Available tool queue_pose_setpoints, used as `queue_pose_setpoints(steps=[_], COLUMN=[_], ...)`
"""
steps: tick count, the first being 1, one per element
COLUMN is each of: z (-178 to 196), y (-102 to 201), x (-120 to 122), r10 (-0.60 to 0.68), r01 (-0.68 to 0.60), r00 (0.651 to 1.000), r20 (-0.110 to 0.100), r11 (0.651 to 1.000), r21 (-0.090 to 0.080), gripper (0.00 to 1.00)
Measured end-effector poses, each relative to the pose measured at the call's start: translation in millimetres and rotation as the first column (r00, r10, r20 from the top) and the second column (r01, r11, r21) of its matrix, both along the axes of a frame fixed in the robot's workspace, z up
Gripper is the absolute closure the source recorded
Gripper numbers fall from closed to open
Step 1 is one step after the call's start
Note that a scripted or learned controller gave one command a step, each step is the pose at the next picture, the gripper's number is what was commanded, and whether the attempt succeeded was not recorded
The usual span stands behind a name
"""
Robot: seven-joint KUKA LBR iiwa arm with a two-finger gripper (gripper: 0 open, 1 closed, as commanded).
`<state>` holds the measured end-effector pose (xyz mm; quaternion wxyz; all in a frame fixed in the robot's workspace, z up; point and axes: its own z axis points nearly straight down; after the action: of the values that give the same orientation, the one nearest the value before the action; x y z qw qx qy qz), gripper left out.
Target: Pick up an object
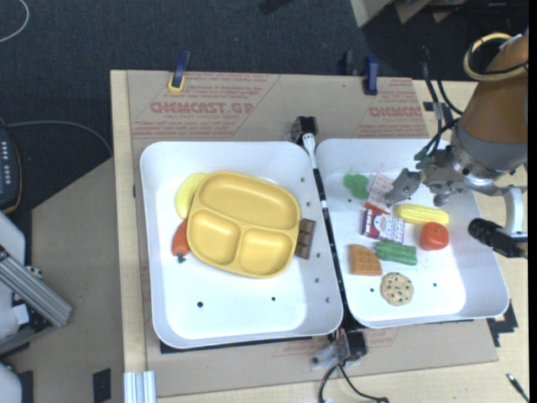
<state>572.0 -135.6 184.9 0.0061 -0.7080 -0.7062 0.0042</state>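
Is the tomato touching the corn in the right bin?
Touching. The camera view shows the red tomato pressed against the lower right end of the yellow corn, with no white bin floor visible between them.

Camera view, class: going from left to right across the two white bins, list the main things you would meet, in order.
Orange carrot → yellow divided tray → brown chocolate bar → waffle → cookie → red tomato.
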Motion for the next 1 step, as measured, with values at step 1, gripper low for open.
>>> queue_pose_setpoints(steps=[1], z=[7.6], y=[0.1], x=[3.3], r10=[0.003], r01=[-0.003], r00=[1.000], r20=[0.014], r11=[1.000], r21=[-0.002], gripper=[0.00])
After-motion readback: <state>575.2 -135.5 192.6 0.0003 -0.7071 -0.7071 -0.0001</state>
